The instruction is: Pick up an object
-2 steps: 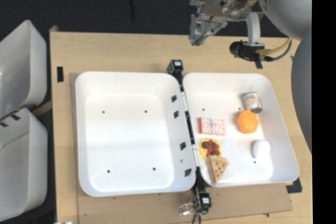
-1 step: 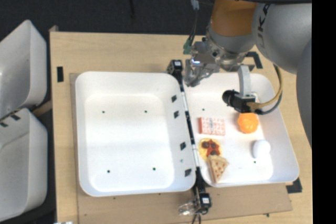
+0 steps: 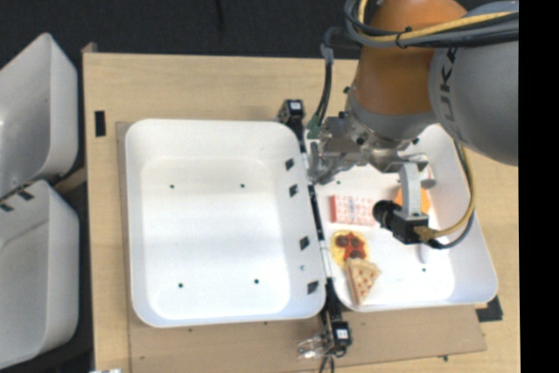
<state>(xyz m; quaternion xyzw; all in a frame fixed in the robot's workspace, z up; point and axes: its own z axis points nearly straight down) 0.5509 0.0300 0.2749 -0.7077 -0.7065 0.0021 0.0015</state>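
The right bin holds several small items. A pink and white patterned packet lies near its left wall. Below it sits a red and dark toy, and a pizza-slice toy lies at the front. An orange object is partly hidden behind a black and grey fitting on the arm. My gripper hangs over the back left part of this bin, just above the packet, under the orange wrist band. The arm's body hides the back of the bin.
The left bin is a shallow white tray beside the right one, with a row of black clips along the shared edge. White rounded shapes stand off the bench's left side. A cable loops by the right bin's right side.
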